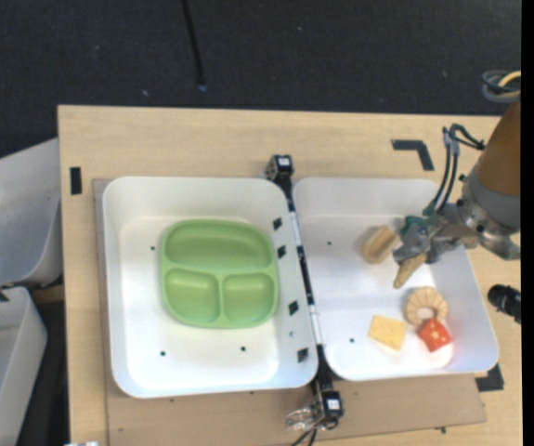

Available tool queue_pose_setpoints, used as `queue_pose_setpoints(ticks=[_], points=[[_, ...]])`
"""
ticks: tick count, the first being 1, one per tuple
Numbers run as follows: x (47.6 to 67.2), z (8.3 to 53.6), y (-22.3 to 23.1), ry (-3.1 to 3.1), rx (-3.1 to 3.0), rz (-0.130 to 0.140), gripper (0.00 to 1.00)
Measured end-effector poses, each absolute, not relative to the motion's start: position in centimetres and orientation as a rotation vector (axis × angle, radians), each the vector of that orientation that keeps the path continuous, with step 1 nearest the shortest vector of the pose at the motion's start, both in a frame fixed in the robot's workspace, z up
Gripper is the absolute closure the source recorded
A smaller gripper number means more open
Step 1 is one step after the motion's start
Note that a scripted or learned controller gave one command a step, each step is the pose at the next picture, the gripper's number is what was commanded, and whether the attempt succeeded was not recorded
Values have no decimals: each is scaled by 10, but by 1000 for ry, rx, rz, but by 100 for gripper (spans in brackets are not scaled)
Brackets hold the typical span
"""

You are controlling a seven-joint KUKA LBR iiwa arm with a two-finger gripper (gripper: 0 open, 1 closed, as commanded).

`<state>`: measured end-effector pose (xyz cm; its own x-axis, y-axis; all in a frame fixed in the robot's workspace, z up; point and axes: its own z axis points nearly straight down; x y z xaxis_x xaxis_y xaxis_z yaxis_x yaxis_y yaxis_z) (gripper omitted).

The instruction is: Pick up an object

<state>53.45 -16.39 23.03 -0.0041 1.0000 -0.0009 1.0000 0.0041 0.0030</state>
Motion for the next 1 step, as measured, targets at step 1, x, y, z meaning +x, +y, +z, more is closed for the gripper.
queue_pose_setpoints(ticks=[1], points=[[529,223,-108,2227,2215,0,100]])
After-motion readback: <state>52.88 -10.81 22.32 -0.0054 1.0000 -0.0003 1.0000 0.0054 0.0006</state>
